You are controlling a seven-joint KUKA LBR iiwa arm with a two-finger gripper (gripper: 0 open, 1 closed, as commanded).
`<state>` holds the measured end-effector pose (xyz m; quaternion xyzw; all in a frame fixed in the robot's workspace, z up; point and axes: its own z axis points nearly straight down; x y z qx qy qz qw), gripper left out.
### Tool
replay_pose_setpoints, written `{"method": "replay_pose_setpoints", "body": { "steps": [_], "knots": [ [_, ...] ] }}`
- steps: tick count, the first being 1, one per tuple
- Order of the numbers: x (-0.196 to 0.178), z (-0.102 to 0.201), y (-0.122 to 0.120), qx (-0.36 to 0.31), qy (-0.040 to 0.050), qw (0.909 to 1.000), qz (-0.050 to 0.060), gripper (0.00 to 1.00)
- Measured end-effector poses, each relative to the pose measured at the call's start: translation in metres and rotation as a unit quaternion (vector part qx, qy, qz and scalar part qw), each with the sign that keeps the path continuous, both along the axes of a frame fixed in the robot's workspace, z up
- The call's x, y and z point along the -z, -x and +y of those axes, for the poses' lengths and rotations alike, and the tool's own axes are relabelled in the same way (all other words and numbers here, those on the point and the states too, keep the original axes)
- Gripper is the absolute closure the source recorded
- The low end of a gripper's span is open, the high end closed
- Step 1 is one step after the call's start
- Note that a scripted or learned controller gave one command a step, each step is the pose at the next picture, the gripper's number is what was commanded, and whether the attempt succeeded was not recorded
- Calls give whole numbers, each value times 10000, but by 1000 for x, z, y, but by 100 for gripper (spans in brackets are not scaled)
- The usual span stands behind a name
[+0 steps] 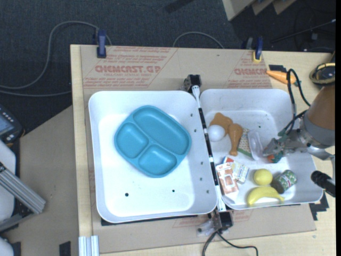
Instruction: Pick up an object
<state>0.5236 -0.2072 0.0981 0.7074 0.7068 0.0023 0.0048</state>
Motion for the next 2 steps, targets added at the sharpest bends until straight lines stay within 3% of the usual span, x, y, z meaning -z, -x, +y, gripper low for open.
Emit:
{"method": "replay_pose_setpoints", "body": {
  "steps": [1, 2],
  "knots": [
    [12, 105, -11, -47, -34, 10000, 36, 100],
    [-93, 160, -36, -48, -26, 10000, -18, 100]
  ]
}}
